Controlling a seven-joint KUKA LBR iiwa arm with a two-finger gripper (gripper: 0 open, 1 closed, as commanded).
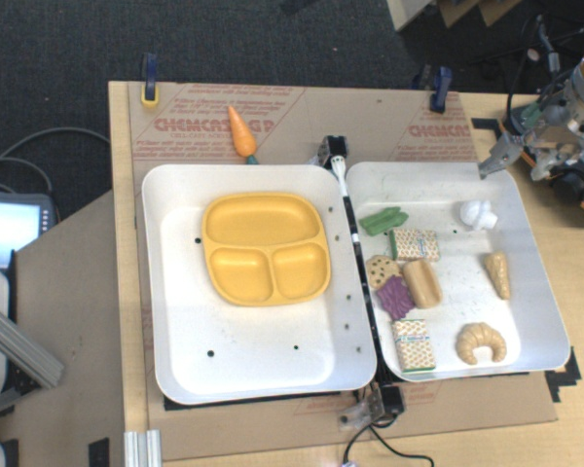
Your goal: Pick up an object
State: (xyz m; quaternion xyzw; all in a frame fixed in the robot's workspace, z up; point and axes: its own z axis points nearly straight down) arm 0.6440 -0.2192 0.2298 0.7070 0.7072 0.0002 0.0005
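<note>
End effector (555,139) cut off, fingers unclear.

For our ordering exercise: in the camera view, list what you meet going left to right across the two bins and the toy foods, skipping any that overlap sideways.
Yellow divided plate → green pea pod → white toy → tool.
</note>
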